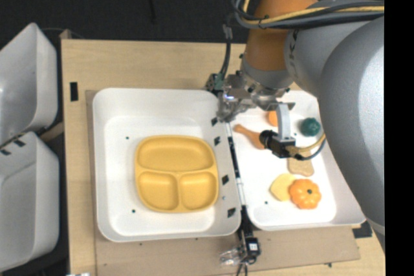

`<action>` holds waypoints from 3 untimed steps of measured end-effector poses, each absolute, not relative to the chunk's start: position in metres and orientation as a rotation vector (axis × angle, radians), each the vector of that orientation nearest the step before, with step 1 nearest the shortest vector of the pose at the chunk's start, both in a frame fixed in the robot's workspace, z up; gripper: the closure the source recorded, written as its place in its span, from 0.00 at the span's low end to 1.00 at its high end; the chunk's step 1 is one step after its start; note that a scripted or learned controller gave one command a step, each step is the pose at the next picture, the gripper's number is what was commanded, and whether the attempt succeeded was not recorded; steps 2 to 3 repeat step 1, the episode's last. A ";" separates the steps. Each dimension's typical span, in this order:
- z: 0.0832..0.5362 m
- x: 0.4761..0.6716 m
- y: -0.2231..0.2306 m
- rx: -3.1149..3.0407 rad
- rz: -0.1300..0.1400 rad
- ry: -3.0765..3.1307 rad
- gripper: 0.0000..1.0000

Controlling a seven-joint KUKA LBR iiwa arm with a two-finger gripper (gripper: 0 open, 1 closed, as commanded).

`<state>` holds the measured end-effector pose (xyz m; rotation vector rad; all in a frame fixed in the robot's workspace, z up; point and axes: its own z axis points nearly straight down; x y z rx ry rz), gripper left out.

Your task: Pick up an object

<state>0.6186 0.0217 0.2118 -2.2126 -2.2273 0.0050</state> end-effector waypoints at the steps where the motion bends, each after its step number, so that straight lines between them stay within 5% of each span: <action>1: 0.207 0.632 0.076 -2.211 0.004 -2.228 1.00; 3: 0.207 0.632 0.076 -2.211 0.004 -2.228 1.00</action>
